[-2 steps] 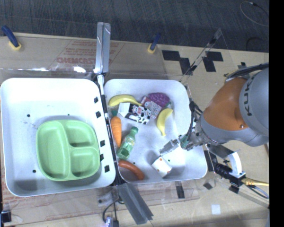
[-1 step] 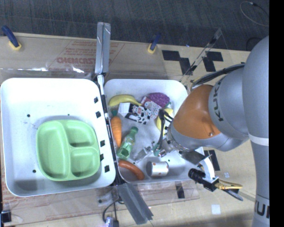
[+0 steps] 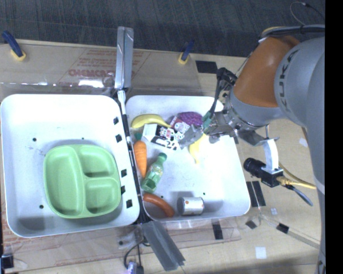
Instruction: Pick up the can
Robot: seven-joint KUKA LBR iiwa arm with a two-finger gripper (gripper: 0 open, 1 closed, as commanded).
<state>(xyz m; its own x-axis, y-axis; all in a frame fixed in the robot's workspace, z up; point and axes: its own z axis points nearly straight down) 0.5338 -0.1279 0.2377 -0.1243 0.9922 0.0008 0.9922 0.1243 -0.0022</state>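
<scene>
The can (image 3: 190, 205) is a short silver cylinder lying on its side near the front wall of the right bin (image 3: 231, 178). The gripper (image 3: 192, 137) hangs over the bin's back half, well behind the can and apart from it. It sits close to a small black-and-white box (image 3: 166, 136) and a purple item (image 3: 188, 119), with a yellow piece (image 3: 195, 149) just under it. The grey arm with its orange band (image 3: 263, 79) reaches in from the right.
In the right bin lie a banana (image 3: 147, 120), a carrot (image 3: 140, 156), a green bottle (image 3: 153, 173) and a red-orange sausage-like item (image 3: 158, 203) beside the can. The left bin (image 3: 17, 119) holds a green divided tray (image 3: 83, 180).
</scene>
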